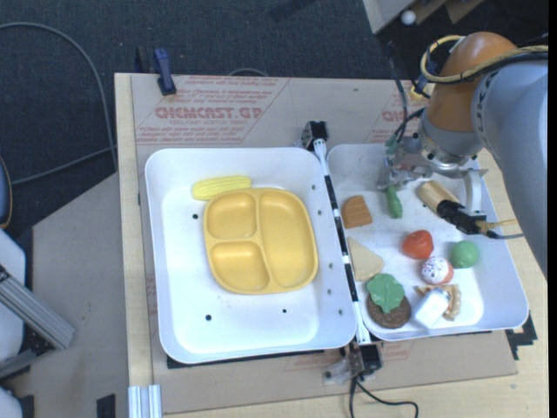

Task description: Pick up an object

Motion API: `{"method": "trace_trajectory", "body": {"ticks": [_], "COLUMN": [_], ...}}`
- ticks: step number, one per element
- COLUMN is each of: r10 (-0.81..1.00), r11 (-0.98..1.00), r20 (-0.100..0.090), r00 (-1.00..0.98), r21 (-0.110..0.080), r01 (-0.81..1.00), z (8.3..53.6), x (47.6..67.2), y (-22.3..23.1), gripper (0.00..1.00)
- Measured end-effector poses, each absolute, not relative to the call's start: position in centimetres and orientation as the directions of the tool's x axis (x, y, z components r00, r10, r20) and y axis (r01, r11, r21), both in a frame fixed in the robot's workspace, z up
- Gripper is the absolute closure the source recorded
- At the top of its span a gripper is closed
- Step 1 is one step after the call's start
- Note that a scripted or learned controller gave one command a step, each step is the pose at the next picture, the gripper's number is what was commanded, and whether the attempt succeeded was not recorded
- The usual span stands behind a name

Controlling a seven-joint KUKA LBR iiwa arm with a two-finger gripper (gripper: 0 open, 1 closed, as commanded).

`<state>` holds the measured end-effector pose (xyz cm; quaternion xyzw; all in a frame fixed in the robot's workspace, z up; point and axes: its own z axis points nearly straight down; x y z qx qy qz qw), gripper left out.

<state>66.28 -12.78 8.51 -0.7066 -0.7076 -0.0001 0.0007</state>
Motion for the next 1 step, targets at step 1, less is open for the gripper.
{"method": "trace_trajectory", "body": {"ticks": [1], "r10": [1.000], "r11": [0.001], "r20": [0.000], "r00": [-0.001], "r21": [0.002], "r01": [1.000], "z": [18.54], "x": [63.79], "y": [-5.49], "gripper": [1.00]}}
